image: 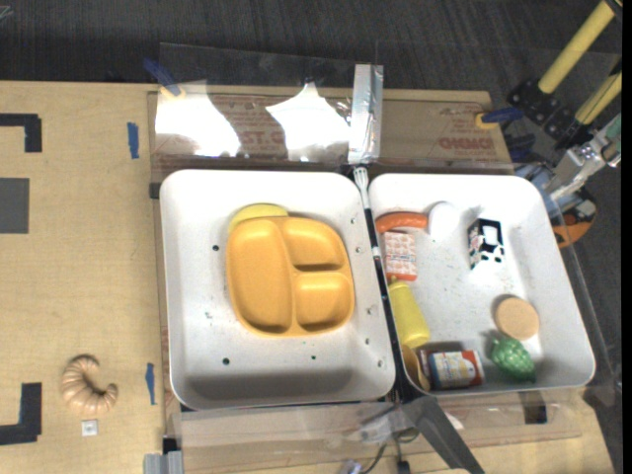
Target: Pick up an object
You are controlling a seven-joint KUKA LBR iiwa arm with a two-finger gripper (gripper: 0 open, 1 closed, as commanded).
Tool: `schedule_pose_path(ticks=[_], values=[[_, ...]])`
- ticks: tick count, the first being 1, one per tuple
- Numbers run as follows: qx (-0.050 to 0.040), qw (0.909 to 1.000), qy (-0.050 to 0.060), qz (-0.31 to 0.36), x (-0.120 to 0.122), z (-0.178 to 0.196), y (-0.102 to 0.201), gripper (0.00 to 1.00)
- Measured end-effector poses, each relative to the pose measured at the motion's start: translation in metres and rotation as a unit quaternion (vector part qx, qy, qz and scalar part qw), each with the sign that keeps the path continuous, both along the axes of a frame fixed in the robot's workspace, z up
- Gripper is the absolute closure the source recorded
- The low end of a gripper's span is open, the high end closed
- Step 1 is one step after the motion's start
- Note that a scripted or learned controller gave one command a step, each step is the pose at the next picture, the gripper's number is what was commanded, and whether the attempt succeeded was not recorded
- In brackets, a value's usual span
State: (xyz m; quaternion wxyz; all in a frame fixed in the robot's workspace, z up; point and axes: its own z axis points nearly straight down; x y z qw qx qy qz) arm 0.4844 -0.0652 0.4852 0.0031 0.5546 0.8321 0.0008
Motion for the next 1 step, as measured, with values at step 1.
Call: schedule_pose_path(ticks=[1], values=[[0.0004, 0.999, 0.003, 0.044, -0.0044, -0.027, -0.044, 1.0]])
